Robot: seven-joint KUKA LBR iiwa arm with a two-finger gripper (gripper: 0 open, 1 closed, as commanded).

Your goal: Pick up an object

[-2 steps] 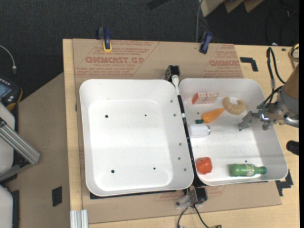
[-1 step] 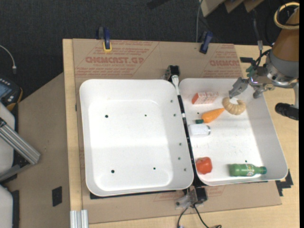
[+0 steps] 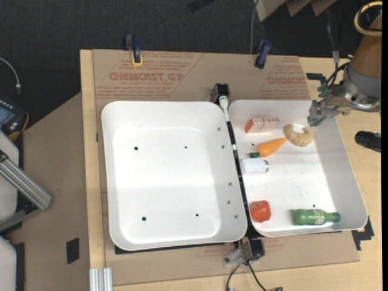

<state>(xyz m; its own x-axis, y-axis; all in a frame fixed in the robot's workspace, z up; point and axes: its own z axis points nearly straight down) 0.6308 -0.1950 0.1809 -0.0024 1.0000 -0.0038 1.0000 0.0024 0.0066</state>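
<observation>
On the counter (image 3: 91,162), two white bins are set side by side. Nothing is seen in the left bin (image 3: 115,126) but some small dark dots. In the right bin (image 3: 348,180) the toys are kept: a pink box (image 3: 262,125), an orange carrot (image 3: 271,146), a small white thing (image 3: 254,166), a red thing (image 3: 260,210) near the front, a tan croissant (image 3: 299,136) and a green bottle (image 3: 315,217) lying on its side.

The gripper (image 3: 317,116) is seen at the far right, just beside the croissant and a bit above it. It cannot be told if the fingers are apart or together, because they look too small and dark. Nothing is seen held between them.

The croissant is likely the thing to be picked up. It could be missed, since the gripper hangs by its right end and not over its middle. The croissant is round and bumpy, so it could be pushed away or slip out. The bin's wall is close, so it could be bumped.
</observation>
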